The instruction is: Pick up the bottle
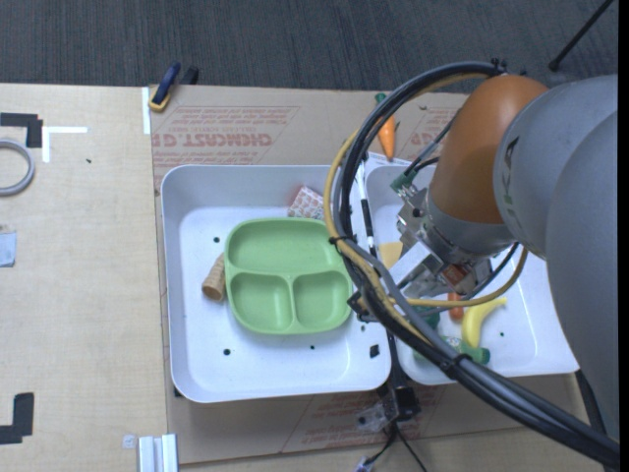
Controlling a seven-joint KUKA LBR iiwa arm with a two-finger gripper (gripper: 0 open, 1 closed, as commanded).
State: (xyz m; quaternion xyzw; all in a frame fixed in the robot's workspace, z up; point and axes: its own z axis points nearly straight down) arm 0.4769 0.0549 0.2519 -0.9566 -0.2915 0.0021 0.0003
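Gripper (pixel 432 281) low in right bin (pixel 536 347), grip state cannot tell; banana (pixel 479 319) beside it risks mistaken grab.

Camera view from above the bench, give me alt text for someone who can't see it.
A grey robot arm with an orange band reaches in from the right over the right white bin, where a yellow banana lies. The left white bin holds a green divided plate with a cork-like brown piece beside it.
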